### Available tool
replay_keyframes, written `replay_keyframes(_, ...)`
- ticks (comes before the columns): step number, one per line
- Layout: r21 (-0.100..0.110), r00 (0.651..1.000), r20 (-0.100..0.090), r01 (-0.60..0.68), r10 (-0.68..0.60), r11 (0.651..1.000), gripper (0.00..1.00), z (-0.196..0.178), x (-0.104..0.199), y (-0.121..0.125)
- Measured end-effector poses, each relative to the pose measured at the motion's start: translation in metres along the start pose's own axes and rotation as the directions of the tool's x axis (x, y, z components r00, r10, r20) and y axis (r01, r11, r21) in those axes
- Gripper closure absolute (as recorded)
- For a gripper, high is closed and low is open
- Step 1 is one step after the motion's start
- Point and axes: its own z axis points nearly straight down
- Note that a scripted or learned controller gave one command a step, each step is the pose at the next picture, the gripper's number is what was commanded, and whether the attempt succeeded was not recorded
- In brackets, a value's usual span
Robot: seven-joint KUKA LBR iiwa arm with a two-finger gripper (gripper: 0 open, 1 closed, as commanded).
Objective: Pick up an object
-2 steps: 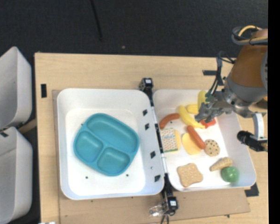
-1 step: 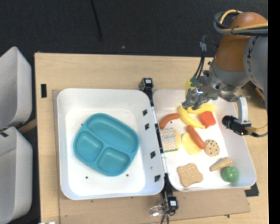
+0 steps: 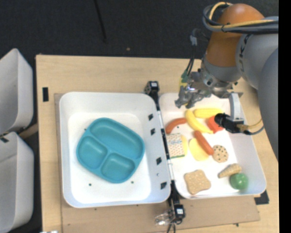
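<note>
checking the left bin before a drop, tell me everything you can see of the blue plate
The blue plate is a teal, plastic-looking tray with rounded corners, divided by raised ridges into three compartments: one large and two smaller. It lies flat, face up and turned at an angle, on the floor of the left bin, roughly central. Its compartments look bare, and it touches the bin floor alone.

The two shallow plastic bins [image 3: 68,130] are white; the left one holds a teal three-compartment plate [image 3: 110,149]. The right bin contains a yellow banana [image 3: 198,122], a green ball [image 3: 239,180], a tan speckled toast slice [image 3: 197,181] and a brown-dotted cookie [image 3: 219,153].
</note>
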Motion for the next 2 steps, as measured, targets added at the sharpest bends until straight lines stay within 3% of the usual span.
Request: replay_keyframes(2,-0.001,1.0,0.001,-0.002,0.002,1.0,1.0,-0.001,0.072,0.064)
